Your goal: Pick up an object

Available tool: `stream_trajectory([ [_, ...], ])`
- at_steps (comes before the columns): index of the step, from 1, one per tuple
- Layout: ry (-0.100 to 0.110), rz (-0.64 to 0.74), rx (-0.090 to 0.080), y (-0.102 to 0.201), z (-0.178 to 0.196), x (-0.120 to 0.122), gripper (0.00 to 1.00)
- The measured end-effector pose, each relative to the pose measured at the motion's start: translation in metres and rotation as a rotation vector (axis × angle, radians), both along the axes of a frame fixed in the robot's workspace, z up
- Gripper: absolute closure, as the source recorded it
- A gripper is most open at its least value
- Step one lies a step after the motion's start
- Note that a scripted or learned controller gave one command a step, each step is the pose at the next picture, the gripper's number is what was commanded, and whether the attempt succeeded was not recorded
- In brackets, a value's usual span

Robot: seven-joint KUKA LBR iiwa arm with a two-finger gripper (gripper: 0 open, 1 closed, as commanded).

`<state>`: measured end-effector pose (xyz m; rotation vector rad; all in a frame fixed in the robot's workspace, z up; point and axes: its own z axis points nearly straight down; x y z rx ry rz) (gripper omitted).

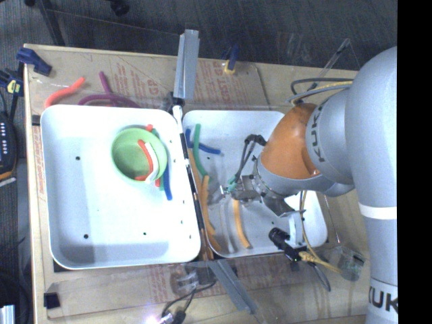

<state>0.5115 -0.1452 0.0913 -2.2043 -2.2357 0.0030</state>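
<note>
Though end effector (226,193) hovers in right bin (270,120), yellow strip (239,225) lies just below (grip unreadable).

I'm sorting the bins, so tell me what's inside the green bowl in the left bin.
A red curved strip lies across the inside of the green bowl, and a blue stick sits at its right rim. Whatever is beneath the bowl in the left bin is covered.
</note>
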Motion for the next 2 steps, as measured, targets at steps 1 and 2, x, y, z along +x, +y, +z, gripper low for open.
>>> stream_trajectory([
  [1, -0.003, 0.005, -0.004, -0.001, 0.011, 0.002, 1.0],
  [2, -0.004, 0.249, 0.0, 0.033, 0.113, 0.01, 1.0],
])
